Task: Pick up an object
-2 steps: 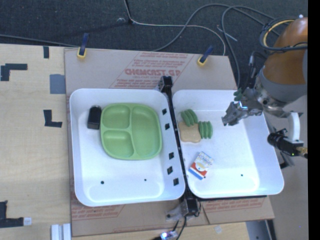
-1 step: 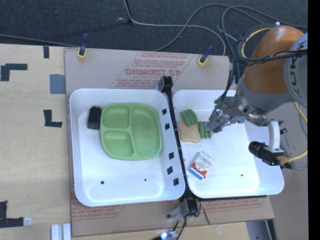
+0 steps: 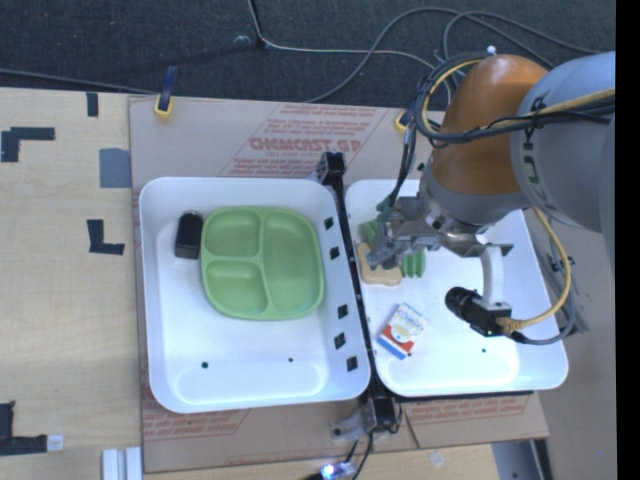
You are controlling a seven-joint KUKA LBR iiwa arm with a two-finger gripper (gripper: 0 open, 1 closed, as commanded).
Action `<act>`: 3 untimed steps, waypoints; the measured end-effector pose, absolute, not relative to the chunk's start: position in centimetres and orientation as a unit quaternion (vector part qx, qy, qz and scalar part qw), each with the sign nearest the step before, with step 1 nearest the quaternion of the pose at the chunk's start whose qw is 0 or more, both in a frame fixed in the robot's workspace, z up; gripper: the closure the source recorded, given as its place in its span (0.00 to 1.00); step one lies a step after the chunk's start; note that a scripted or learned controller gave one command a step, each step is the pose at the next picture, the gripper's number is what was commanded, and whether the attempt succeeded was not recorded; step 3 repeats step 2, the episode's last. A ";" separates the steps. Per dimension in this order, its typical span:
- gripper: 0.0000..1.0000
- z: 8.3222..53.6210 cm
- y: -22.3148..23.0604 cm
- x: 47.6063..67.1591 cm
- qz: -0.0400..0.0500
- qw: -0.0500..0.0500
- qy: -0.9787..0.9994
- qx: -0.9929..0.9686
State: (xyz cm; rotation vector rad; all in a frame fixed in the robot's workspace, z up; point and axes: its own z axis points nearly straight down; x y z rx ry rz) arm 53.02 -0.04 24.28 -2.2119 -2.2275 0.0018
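My gripper [image 3: 385,251] reaches down into the right bin [image 3: 470,368], near its left wall. Directly under it lie a green ridged object [image 3: 413,264] and a tan flat piece [image 3: 380,275]; the fingertips are right over them. A small white packet with red and blue print [image 3: 400,331] lies further forward in the same bin. In the left bin [image 3: 170,348] rests a green divided plate [image 3: 262,262], with a small black block [image 3: 188,235] at its left edge. The wrist hides part of the green object.
A black divider with clips [image 3: 345,278] runs between the two bins. A black cable connector [image 3: 475,310] hangs over the right bin beside the arm. Cables trail across the dark floor behind the bench.
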 end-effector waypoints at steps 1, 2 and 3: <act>1.00 23.3 4.5 51.9 0.001 0.001 -0.709 -0.705; 1.00 21.8 9.7 51.6 0.002 0.001 -0.709 -0.705; 1.00 21.8 9.7 51.6 0.002 0.001 -0.709 -0.705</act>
